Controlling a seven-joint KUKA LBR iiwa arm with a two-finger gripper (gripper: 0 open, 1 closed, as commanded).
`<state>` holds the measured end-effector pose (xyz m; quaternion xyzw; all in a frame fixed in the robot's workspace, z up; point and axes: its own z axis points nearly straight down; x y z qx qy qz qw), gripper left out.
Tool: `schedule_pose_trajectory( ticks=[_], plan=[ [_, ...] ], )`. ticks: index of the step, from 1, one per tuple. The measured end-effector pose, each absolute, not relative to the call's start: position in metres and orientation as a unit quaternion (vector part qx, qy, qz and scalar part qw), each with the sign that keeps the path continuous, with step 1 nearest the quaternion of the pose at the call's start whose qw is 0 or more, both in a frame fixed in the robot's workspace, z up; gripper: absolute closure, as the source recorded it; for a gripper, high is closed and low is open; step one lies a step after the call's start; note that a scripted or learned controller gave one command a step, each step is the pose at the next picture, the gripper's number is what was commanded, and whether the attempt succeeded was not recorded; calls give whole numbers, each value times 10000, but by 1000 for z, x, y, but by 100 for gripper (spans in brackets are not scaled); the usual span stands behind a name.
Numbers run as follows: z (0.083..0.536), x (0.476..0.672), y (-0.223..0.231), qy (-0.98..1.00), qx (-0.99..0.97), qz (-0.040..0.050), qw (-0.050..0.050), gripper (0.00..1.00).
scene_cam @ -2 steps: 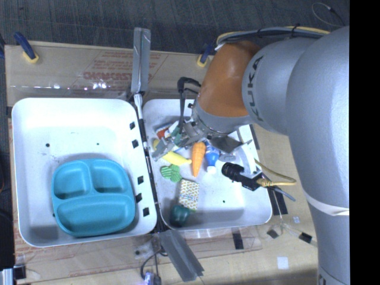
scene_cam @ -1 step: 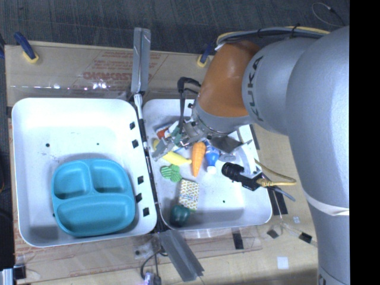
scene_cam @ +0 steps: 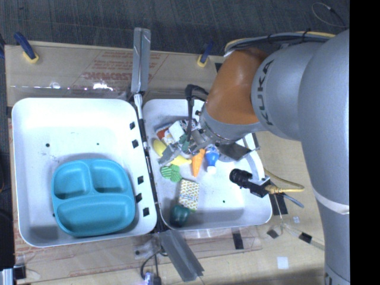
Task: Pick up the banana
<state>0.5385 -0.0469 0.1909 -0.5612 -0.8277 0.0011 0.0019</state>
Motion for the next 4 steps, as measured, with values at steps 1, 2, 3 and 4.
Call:
schedule_pose_trajectory(
  ticks=[1, 2, 3, 4],
  plan=[
    [92, 550, -100, -7931, -6091, 6, 8, 0],
    [101, 551, -100, -7942, -6077, 8, 17, 100],
    [192, 604, -33, -7031, -7111, 6, 9, 100],
    [192, 603, -33, -7029, -7113, 9, 11, 0]
  ],
)
